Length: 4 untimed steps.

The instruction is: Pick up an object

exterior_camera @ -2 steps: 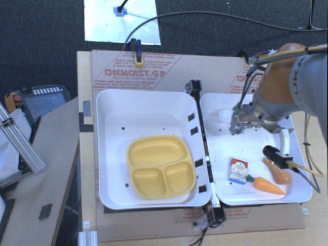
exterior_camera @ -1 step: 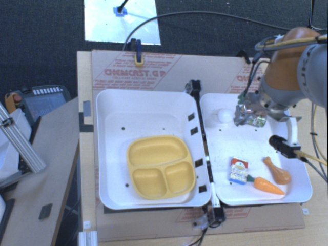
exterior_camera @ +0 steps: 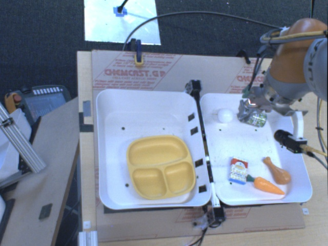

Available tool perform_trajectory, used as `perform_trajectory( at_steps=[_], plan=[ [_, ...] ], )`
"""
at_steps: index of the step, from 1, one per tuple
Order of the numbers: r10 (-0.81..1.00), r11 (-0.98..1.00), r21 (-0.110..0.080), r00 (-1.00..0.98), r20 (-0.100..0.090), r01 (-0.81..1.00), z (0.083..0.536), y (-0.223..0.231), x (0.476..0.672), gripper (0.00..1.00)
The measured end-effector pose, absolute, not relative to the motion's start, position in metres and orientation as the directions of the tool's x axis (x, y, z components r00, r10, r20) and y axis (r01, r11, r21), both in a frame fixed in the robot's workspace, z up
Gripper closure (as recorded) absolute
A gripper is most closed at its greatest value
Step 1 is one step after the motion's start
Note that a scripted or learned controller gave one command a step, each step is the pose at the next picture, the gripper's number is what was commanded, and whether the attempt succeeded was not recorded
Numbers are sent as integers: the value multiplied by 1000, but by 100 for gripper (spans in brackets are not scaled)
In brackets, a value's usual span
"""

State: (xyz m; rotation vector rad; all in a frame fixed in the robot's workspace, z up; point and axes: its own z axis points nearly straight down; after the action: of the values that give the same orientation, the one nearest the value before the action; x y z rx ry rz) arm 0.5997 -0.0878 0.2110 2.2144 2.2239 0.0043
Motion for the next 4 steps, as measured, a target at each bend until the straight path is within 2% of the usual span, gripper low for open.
perform_trajectory(
  at_steps=[2,3,4],
  plan=[
    [1000,10,0,-10,2,1000,204,19,571,100],
    [1000,9,1,-9,2,1000,222,66,552,100],
    [1000,9,1,-9,2,1000,217,110,548,100]
  ],
)
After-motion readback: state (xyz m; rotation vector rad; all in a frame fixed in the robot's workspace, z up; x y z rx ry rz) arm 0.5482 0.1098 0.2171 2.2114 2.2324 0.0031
